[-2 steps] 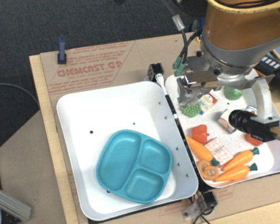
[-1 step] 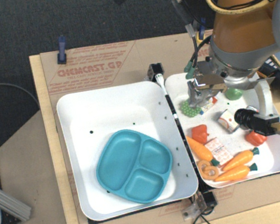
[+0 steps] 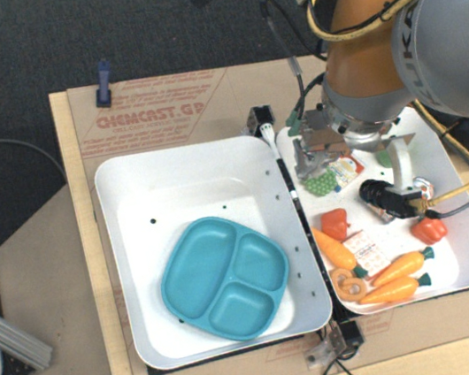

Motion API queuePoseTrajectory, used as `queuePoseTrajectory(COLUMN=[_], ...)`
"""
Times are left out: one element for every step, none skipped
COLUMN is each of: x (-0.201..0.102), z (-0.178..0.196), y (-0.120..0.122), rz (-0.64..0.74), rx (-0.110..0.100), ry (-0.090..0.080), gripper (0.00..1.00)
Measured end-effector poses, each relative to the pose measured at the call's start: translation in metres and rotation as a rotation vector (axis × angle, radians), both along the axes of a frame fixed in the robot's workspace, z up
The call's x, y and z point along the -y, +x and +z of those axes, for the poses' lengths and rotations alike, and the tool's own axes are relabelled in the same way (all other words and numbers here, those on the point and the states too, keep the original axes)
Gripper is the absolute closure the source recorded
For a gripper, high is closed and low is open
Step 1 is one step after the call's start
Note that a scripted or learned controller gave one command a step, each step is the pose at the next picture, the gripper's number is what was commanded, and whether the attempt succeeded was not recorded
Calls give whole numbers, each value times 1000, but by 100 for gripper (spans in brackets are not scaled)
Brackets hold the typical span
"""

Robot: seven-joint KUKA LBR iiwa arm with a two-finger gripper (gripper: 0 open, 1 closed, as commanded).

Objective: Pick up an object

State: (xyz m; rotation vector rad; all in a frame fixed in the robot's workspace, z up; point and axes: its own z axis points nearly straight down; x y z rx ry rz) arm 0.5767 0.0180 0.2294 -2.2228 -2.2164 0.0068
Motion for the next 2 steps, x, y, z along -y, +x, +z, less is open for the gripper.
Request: queuePoseTrajectory(x=[-70, -134], z=[123, 275], y=[-60, -40], rz=[13, 12], rx=[17, 26], ry=[8, 9], gripper=[100, 100])
